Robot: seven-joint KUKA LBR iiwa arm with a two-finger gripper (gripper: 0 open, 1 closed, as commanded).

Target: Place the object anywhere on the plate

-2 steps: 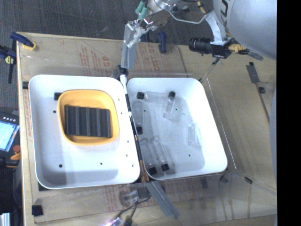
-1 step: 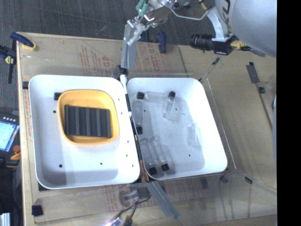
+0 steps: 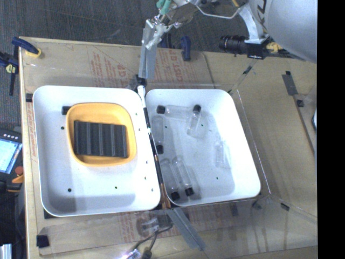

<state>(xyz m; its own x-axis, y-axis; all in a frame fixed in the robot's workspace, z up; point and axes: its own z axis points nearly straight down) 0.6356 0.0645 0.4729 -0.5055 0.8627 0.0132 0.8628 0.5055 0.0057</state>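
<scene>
Jaws of the grey gripper (image 3: 144, 73), state unclear, hang past the far edges of both shallow white bins (image 3: 245, 144), above the bench.

- A single fixed camera sits above the tabletop (image 3: 226, 74) and looks down at a slant.
- It frames both white bins whole: the left bin (image 3: 48, 193) and the right bin (image 3: 245, 171) lie side by side across the middle of the picture.
- It stands back enough to take in the tabletop's far edge and dark floor beyond, and a strip of tabletop on the near side.
- The arm (image 3: 291, 15) comes in at the far right corner, large and close to the lens.
</scene>
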